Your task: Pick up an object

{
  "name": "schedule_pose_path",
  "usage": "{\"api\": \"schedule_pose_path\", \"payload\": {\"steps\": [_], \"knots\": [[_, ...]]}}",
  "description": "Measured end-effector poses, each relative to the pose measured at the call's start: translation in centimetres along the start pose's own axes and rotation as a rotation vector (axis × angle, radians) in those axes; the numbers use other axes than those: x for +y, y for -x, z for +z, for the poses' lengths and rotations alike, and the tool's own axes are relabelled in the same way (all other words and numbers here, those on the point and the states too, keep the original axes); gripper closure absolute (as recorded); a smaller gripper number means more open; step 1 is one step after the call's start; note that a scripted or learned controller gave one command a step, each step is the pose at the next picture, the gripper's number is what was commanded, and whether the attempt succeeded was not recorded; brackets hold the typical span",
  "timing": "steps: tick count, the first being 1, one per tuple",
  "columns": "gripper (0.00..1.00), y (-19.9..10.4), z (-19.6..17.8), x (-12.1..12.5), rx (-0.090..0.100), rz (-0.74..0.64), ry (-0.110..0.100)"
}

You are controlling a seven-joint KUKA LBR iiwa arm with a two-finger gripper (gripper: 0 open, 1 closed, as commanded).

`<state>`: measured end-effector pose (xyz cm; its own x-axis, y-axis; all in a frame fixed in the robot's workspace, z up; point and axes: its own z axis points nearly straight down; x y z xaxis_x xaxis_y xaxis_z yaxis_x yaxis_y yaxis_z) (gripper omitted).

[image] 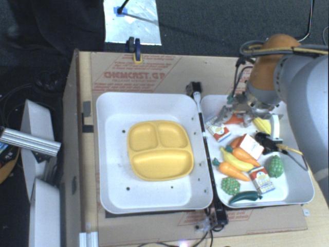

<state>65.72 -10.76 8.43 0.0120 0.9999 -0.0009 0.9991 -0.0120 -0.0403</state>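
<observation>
My gripper (224, 116) is down in the far left part of the right bin (303, 192), under the orange-banded wrist (267, 66). It sits right beside an orange-red toy (236, 120) and just above a red-and-white box (221, 133). I cannot tell whether it touches either one. Toy food fills the rest of this bin: a yellow corn cob (262, 124), a white box (252, 146), a banana (235, 159), two carrots (234, 171), broccoli (230, 185), a green knobbly piece (276, 166), a small carton (262, 179) and a dark green pepper (245, 197).
The left bin (110, 138) holds a yellow divided plate (159, 149). A black clamp rail (203, 138) runs between the bins. The bulky grey arm (308, 102) hangs over the right bin's far right side. Cardboard (133, 73) lies under both bins.
</observation>
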Motion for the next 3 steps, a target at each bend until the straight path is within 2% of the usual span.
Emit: {"api": "schedule_pose_path", "payload": {"steps": [1, 2, 3], "knots": [[0.00, 2.8, -1.5, 0.3, 0.005, -0.007, 0.006], [1.00, 2.9, -2.4, 0.1, 0.005, -0.008, -0.004], [1.00, -4.2, -10.8, -1.4, 0.001, -0.017, 0.046]]}}
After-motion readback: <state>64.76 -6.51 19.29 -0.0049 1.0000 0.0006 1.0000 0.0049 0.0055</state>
